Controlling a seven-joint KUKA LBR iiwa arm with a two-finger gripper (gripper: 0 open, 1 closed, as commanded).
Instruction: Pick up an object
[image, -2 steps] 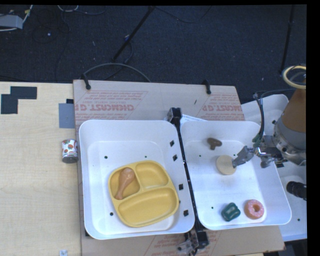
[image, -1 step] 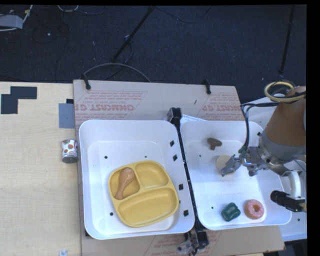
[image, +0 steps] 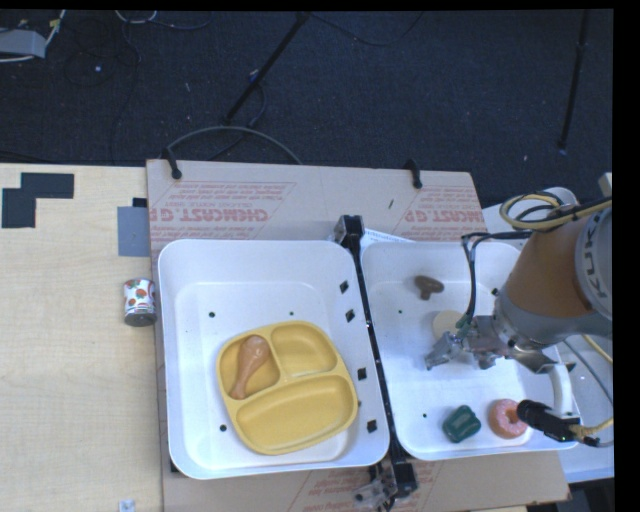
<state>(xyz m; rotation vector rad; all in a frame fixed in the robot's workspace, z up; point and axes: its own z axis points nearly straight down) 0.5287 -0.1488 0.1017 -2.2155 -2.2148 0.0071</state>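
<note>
Inside left bin (image: 190, 300): tray (image: 300, 420) holding drumstick (image: 250, 364).

I see my arm (image: 560, 270) reaching in from the right, its orange band bulking above the grey wrist (image: 510, 335). The wrist angles down and leftward, and the end effector (image: 443, 352) sits low at its tip, pointing left.
</note>
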